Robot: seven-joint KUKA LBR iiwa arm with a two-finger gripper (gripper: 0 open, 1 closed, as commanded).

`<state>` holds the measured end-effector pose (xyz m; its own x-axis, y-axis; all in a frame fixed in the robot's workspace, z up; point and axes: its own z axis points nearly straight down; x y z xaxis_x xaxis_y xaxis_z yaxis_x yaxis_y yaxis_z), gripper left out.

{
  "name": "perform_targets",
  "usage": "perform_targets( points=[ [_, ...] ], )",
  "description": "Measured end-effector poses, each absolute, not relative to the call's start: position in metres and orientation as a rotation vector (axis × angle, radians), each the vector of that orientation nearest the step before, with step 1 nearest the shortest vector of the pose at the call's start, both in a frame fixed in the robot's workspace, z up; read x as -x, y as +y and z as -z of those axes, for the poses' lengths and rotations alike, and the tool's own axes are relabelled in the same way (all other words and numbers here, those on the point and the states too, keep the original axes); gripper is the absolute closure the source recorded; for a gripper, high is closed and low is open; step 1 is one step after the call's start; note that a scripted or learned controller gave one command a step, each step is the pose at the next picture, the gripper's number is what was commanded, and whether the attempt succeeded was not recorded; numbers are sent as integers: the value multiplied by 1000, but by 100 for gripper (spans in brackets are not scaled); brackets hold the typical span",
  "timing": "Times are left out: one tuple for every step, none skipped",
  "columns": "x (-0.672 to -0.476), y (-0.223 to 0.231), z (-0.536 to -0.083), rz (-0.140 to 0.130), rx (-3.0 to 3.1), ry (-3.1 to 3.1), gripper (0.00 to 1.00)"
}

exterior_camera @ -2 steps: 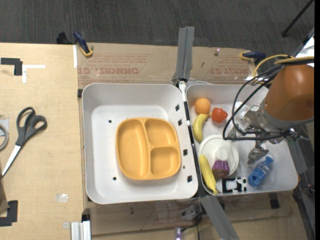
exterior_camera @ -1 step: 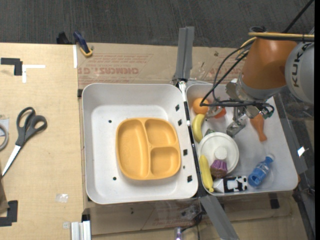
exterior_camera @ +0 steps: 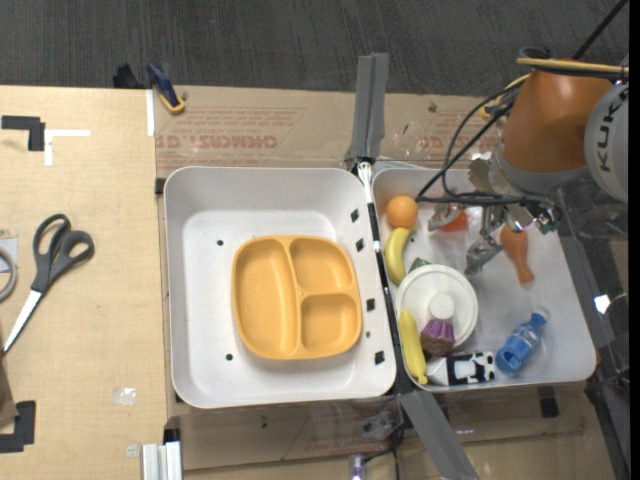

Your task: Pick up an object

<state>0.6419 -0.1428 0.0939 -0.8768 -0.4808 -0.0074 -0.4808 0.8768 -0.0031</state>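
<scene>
Carrot (exterior_camera: 519,253) lies tip toward lower right; end effector (exterior_camera: 484,251) state seemingly unclear.

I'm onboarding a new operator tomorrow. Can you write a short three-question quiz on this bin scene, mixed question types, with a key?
1. True or false: the divided yellow plate lies in the right bin.
2. Which thing lies outside both bins, on the bench?
A. scissors
B. blue bottle
C. orange ball
3. Fill in: the gripper hangs over the ____ bin.

Key: 1 false, it lies in the left bin; 2 A; 3 right.
</scene>
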Motion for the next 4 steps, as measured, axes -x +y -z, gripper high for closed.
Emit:
perform_targets(
  points=[
    [-565, -148, -93, 7, 624, 3075, 0],
    [-651, -132, -93, 1, 620, 3074, 0],
    [-661, -117, -94, 1, 373, 3112, 0],
    [-637, -192, -107, 1, 166, 3132, 0]
  ],
)
